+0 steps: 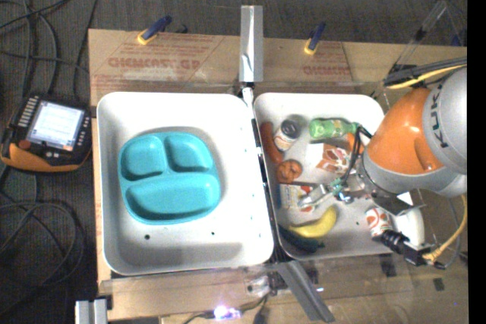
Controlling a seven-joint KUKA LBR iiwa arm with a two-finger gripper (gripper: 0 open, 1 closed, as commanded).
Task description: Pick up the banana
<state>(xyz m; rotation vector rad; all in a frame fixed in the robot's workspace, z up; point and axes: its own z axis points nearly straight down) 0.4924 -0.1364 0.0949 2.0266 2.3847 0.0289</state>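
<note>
The yellow banana (317,224) lies curved near the front of the right bin (357,104), its dark tip pointing left. My gripper (325,192) hangs just above and behind the banana, low over the bin's middle, reaching in from the right under the orange wrist band (402,142). Nothing shows between its fingers. The arm's bulk hides the right part of the bin.
The right bin also holds a red sausage-like piece (267,140), a small can (288,130), a green packet (332,128), an orange ball (288,170) and printed packets. The left bin (114,239) holds a blue divided tray (171,177). A handheld pendant (47,131) lies at far left.
</note>
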